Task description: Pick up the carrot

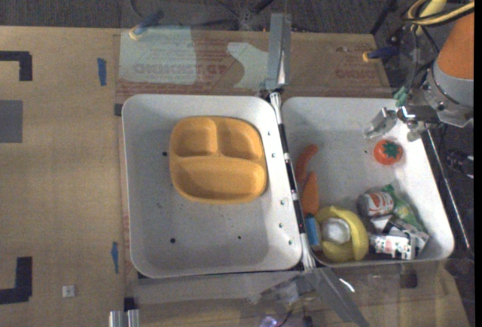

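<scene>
Two white bins are seen side by side on the bench. A yellow-orange plate [218,158] with three sections is set in the left bin [151,235]. The carrot [310,192] is found in the right bin [339,118], lying right against the left wall, just beside a curved orange piece [304,158] above it. A yellow toy [343,233] is placed just below the carrot. A small tomato [388,152] is seen near the right wall. A can [375,203] and some small packets [398,236] are piled in the lower right corner. The gripper [398,122] is held over the top right part of the right bin, well apart from the carrot. Its fingers are spread open, and nothing is held between them.
</scene>
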`<move>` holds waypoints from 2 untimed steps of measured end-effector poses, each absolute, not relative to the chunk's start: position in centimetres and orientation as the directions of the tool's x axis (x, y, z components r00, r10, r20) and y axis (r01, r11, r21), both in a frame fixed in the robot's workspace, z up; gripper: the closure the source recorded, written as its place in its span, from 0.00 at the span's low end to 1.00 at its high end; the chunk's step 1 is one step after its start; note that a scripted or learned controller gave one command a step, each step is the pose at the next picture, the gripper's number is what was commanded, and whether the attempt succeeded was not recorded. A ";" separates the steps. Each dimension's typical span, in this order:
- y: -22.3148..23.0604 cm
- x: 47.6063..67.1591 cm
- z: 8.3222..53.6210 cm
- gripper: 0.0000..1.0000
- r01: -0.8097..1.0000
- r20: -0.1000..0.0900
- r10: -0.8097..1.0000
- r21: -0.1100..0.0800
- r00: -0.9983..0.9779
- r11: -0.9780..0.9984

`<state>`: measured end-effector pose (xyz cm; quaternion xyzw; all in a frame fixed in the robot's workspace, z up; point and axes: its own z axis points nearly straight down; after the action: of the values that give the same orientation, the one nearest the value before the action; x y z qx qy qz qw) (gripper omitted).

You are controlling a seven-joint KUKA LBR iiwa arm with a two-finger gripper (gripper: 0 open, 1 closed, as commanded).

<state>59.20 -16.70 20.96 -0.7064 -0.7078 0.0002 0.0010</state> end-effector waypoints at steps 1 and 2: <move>-9.4 56.7 15.7 0.00 0.991 0.001 0.991 -0.002 -0.136 0.136; -12.8 50.8 8.7 0.00 0.911 -0.003 0.911 0.005 -0.412 0.412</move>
<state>50.79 -12.78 8.68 -0.5422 -0.8403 -0.0014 -0.0027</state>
